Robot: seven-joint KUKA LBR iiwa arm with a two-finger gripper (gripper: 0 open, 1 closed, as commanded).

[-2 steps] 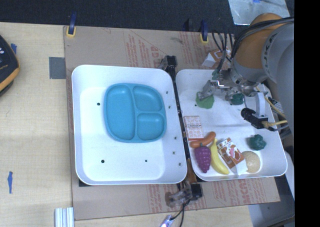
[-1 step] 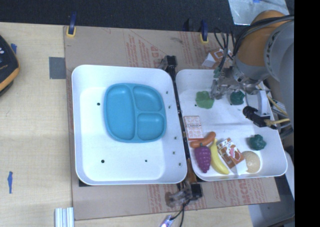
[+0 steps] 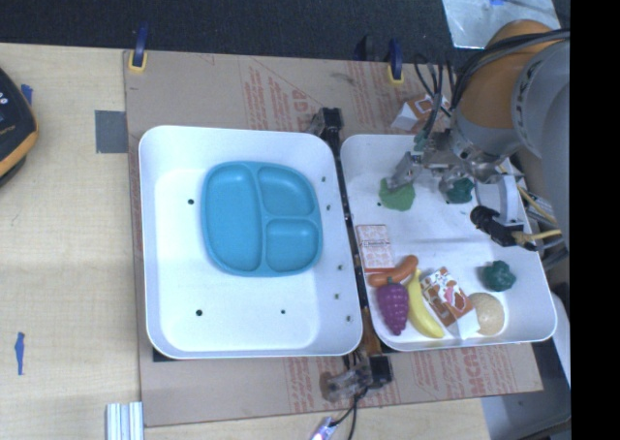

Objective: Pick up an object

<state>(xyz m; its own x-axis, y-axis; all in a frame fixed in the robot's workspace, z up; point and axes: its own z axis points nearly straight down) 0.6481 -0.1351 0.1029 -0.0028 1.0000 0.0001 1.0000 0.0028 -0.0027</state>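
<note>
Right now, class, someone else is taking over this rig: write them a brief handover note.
Gripper: low in the right white bin, its far end, above a green toy vegetable; no object seen between the fingers.
Also there: purple grapes, yellow banana, red sausage, dark green lump.
Left white bin: blue divided plate.
Done: nothing lifted.
Left: grasp and raise one object.

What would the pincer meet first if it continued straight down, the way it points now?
Most likely the green toy in the right bin: the pincer hangs just over it, with one finger near its top. Depth is unclear from this slanted view, so it could land on the bin floor beside it.
</note>
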